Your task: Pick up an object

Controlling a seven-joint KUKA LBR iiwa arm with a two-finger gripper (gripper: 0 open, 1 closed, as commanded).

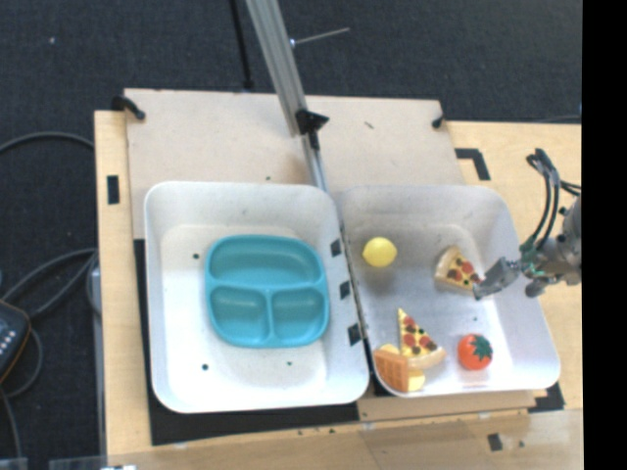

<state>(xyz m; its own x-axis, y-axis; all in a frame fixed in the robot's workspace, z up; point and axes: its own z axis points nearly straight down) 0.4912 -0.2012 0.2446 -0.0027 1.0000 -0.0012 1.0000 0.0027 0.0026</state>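
The right bin (509, 225) holds a yellow ball (379, 253) at its left, a pizza slice (456, 270) near the middle, a second pizza slice (415, 334) lower down, a tan waffle-like block (400, 368) at the front, and a red tomato (474, 352) at the front right. My gripper (493, 278) reaches in from the right edge of the bin, just right of the upper pizza slice. Its dark tip lies close beside the slice's red-topped edge. I cannot make out whether anything sits between its tips.
The left bin (171, 213) holds a teal divided plate (265, 290). A metal pole (279, 52) slants down from the top to the seam between the bins. Cables (545, 189) hang near the arm at the right. Brown bench board surrounds both bins.
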